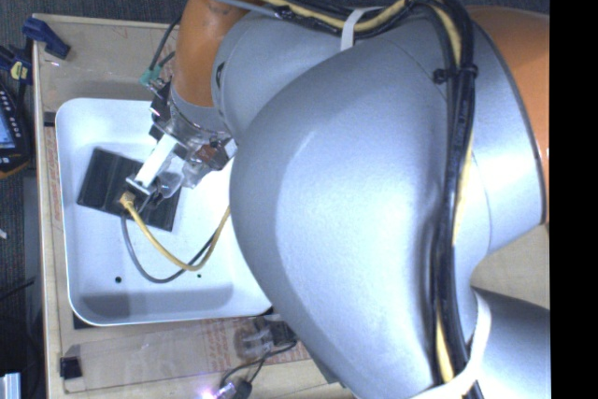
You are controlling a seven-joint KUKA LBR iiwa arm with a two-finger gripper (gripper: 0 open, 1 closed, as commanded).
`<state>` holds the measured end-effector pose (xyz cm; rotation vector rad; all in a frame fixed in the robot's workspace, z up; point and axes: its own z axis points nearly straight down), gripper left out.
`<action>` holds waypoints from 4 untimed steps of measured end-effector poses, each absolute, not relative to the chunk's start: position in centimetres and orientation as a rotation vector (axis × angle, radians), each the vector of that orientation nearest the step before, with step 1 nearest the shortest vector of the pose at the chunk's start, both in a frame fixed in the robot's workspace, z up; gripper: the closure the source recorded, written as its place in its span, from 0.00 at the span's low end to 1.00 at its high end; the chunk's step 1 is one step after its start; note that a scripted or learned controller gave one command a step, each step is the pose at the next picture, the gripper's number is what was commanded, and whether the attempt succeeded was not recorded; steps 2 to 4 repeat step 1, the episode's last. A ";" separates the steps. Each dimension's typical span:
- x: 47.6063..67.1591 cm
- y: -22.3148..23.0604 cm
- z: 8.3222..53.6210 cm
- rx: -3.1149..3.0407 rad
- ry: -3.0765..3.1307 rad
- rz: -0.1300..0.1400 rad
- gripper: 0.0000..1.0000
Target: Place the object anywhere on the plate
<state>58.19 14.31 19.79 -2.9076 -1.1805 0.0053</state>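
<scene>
Over the white bin (65,201) at the view's left, the gripper (179,165) hung low at the end of the grey arm (374,201), close above the bin floor. Whether it was open or closed could not be told, since the wrist and its fittings covered it, and nothing could be seen held in it. A flat black rectangular piece (101,178) lay on the bin floor, partly under the gripper and reaching out from it toward the view's left. Its long axis ran from upper left to lower right, slantwise to the bin walls. It looked like the task's thing, though whether as object or as plate was unclear; no other plate could be made out. With the piece so close below, the coming move probably depended on a slight leftward shift to centre over it, closing across its short side.
</scene>
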 end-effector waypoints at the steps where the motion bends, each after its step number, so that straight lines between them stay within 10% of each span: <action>1: 58.2 14.3 19.8 -2.907 -1.181 0.007 0.00; 4: 58.2 14.3 19.8 -2.907 -1.181 0.007 0.00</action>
